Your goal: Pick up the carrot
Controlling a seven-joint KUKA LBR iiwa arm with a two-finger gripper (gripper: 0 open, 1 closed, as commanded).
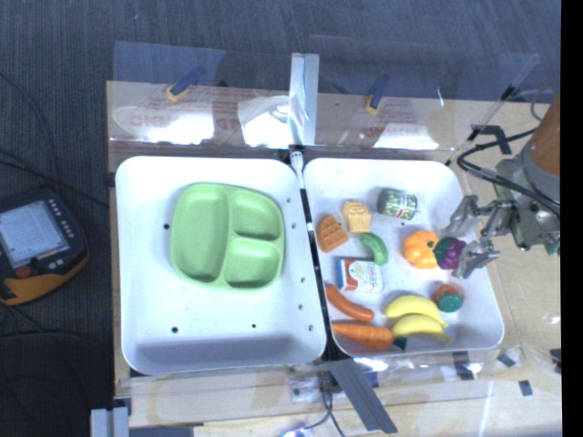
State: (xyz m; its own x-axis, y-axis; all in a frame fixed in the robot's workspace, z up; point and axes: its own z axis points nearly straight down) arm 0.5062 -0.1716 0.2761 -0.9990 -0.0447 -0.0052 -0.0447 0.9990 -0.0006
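The carrot point(363, 335), orange with a green stub at its right end, lies along the front wall of the right bin point(474, 330). My gripper point(468, 237) hangs over that bin's right side, well up and to the right of the carrot. Its two fingers point(462, 213) are spread open with nothing between them. A small purple toy point(448, 251) sits just left of the lower fingertip, against an orange fruit point(420, 248).
Right bin also holds a red sausage point(349, 303) just above the carrot, yellow bananas point(417, 317) to the carrot's right, a small carton point(360, 275), a green pickle point(373, 247), a can point(397, 204), bread pieces point(356, 216). A green divided plate point(227, 235) sits in the left bin point(146, 335).
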